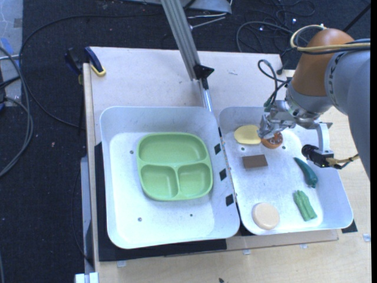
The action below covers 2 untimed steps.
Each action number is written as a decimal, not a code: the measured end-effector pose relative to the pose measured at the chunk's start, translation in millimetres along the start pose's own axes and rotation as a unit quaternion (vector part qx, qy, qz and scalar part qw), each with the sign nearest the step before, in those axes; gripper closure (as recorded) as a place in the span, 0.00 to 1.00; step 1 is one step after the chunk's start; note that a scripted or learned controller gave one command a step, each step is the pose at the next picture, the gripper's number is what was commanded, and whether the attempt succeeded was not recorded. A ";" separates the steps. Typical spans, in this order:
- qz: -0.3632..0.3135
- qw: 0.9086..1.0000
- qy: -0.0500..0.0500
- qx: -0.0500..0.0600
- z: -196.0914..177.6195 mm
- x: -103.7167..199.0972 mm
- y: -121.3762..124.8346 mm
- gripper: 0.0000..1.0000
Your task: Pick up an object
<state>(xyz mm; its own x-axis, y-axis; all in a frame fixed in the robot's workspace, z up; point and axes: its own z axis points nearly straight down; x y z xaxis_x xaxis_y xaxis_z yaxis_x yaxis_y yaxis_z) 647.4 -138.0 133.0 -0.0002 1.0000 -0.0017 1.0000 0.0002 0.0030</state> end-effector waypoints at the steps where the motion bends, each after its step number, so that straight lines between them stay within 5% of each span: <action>1: -0.001 1.000 0.000 -0.002 -44.8 4.3 5.8 1.00; 2: -0.002 1.000 0.000 -0.002 -90.1 10.4 9.1 1.00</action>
<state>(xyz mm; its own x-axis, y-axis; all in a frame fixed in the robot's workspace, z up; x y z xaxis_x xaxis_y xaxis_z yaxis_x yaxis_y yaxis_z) 656.3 -127.4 223.1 -0.0040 1.0000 -0.0011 1.0000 0.0040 0.0062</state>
